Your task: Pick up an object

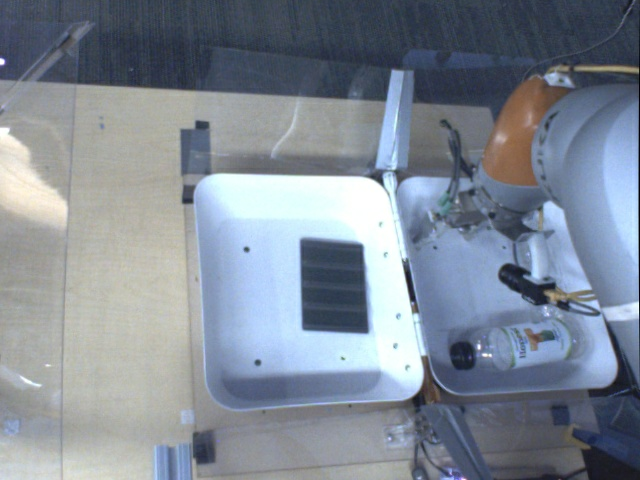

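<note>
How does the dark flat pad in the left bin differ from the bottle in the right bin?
The pad is flat, rectangular, dark and ribbed; the bottle is round and clear, with a black cap. The pad lies in the middle of the left bin; the bottle lies on its side by the right bin's near edge. Both rest on a bin floor.

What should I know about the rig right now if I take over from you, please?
Gripper: at the far left corner of the right bin, with no object visibly held.
Clear bottle: on its side along the right bin's near edge, black cap pointing toward the left bin.
Dark ribbed pad: flat in the middle of the left bin.
Done: nothing lifted yet.
Left: grasp and lift one object.
</note>
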Tool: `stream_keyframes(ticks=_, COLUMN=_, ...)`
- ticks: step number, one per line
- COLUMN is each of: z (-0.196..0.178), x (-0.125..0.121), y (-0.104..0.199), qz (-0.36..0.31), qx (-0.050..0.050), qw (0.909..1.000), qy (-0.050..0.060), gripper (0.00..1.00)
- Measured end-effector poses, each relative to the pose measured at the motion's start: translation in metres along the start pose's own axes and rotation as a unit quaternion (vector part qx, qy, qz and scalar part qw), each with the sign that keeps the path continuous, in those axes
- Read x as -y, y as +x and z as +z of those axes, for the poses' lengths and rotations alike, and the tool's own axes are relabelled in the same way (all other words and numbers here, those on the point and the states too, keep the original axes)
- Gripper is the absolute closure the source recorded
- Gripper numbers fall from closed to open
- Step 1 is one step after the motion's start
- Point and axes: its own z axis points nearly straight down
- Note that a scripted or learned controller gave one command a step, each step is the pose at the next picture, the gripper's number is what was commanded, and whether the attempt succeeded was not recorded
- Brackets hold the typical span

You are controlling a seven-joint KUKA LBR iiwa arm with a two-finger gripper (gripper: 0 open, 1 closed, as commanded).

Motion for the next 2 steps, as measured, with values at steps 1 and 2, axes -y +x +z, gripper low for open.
stream_keyframes(ticks=1, z=-0.042, x=0.089, y=-0.024, qz=-0.096, qx=-0.001, qw=0.9954, qy=0.002, gripper=0.00)
stream_keyframes(ticks=2, z=-0.004, x=0.142, y=0.010, qz=-0.097, qx=0.002, qw=0.9953, qy=-0.004, gripper=0.00)
